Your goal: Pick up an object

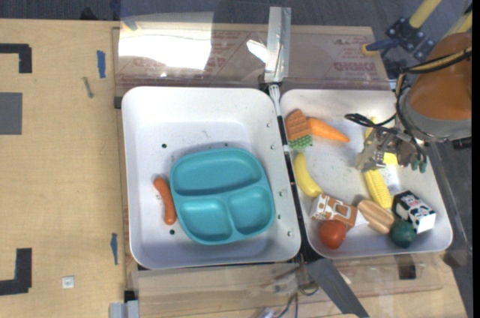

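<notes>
Toys lie crowded in the right bin (442, 234), none lifted. Nearest the front rim: a smooth red tomato (332, 233), a dark green ball (402, 235), a black-and-white block (415, 210) too small to identify. Just behind: a printed carton (334, 210), a tan bread roll (375, 215), a curved yellow banana (304, 174). Ribbed yellow corn (377, 187) runs up under the claw (384, 148), its upper end hidden. Claw is a tangle of dark metal and cable low over the bin's right half; cannot tell how its fingers are set or whether anything sits between them. Farther back: an orange carrot (325, 130) and an orange-green grid-textured piece (298, 129). Arm is cut off at the right edge. Left bin (142, 114) holds a glossy teal divided plate (220, 193) and a sausage (165, 199) beside it. Tan surface (52, 159) stretches left.
</notes>
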Tool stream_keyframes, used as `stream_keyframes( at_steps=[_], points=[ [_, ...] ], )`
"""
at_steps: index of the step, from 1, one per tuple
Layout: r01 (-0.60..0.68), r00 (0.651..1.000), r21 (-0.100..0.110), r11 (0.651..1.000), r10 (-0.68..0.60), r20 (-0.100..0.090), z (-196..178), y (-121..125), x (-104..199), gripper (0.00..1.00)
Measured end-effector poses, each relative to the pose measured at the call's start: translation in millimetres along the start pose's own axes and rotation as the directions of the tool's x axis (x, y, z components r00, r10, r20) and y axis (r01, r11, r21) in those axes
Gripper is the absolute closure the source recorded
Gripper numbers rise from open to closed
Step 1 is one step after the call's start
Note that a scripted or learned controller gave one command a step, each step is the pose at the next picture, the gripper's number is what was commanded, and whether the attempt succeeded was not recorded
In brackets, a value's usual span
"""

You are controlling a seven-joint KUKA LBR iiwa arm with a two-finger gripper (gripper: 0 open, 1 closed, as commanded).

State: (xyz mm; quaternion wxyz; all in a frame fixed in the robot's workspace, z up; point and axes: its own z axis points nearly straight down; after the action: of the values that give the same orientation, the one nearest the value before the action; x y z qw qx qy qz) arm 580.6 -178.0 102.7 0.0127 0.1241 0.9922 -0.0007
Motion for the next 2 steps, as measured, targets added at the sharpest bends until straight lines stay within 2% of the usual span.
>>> stream_keyframes(
  at_steps=[1,2],
  points=[
    [0.123,0.992,-0.001,0.992,-0.123,-0.021,-26,-6,85,1.00],
    [0.060,0.998,0.002,0.998,-0.060,-0.011,14,13,-32,1.00]
  ],
)
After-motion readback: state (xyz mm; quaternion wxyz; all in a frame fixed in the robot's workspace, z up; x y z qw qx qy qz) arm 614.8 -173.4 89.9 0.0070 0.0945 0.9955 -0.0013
